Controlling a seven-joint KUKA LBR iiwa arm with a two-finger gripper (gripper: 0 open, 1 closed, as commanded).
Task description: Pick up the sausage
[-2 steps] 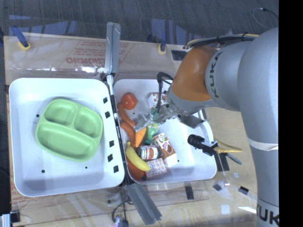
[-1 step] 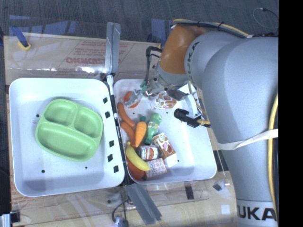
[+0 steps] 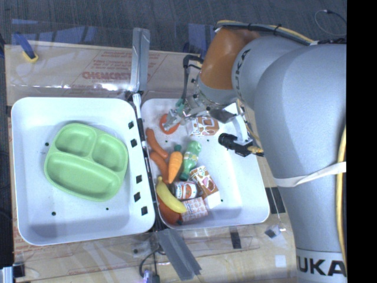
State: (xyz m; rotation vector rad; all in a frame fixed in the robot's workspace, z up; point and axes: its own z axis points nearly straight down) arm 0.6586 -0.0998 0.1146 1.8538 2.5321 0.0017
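The sausage (image 3: 153,142), a reddish-brown link, lies along the left wall of the right bin (image 3: 247,184), just above an orange carrot (image 3: 174,165). My gripper (image 3: 174,118) hangs over the bin's far left corner, up and to the right of the sausage and apart from it. A small red item (image 3: 168,125) lies right under the gripper's tip. The arm's grey body and orange band cover the bin's far right side.
The right bin also holds a green bottle (image 3: 189,157), a banana (image 3: 167,198), a small can (image 3: 185,190), and printed packets (image 3: 205,125), all crowded near the sausage. A green divided plate (image 3: 86,160) sits in the left bin (image 3: 29,217).
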